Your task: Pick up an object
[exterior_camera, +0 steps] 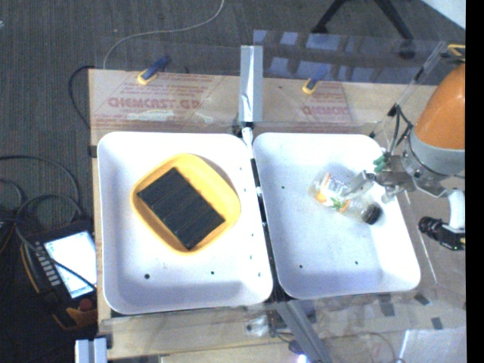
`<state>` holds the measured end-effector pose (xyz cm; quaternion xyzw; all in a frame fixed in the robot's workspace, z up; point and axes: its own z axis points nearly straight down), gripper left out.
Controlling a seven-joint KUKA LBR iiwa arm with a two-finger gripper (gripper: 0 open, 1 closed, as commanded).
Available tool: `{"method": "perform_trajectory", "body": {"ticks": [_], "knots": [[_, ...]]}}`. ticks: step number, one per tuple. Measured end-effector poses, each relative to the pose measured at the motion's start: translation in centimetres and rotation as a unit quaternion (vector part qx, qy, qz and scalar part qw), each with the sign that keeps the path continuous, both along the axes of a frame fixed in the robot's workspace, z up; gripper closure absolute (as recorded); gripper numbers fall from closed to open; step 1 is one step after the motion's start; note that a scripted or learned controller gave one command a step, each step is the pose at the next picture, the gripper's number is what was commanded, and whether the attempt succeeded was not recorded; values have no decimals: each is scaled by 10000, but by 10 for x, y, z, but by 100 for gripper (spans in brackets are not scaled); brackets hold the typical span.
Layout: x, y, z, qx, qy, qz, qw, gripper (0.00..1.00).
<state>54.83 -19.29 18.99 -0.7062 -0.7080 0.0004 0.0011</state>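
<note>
— One object sits within reach of the jaws: a small clear packet with orange and green inside, lying in the right bin, toward its far right part.

— Are the jaws on it?

— They hang just right of the packet, low over the bin. Whether they are open or closed I cannot tell; the metal parts blur together there. Nothing shows between them.

— So nothing is lifted?

— The packet looks flat on the bin floor. A small dark cap-like piece lies just beside it, nearer the camera. I'd judge the pick not yet made: the approach looks close, the grasp and the lift remain.

— And further out?

— The arm comes in from the right, its orange band over the bin's right rim. The left bin holds a yellow dish with a black ribbed block on it, well apart from the jaws. Both bins rest on the counter.
</note>
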Motion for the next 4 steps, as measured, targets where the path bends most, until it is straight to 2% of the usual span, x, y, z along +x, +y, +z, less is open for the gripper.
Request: {"method": "perform_trajectory", "body": {"ticks": [1,2,3,4], "knots": [[28,0,-69,-9,1,295,9996,0],[66,8,-41,-8,-6,-172,9999,0],[19,-12,-21,-17,-4,-248,9997,0],[72,22,-99,-35,-70,214,9997,0]]}}
